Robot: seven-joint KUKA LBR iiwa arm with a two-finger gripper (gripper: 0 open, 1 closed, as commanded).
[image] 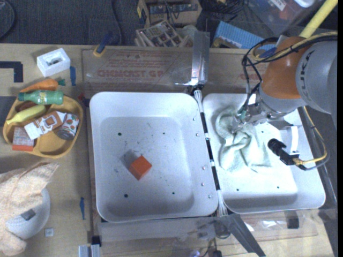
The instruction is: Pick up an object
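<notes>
The pincer sits low on the cloth in the right bin; its grip I cannot tell; nothing looks lifted yet.

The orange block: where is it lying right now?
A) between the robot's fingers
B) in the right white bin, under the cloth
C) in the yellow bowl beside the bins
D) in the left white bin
D: the orange block sits on the floor of the left bin, while the gripper is over the cloth in the right bin.
</notes>
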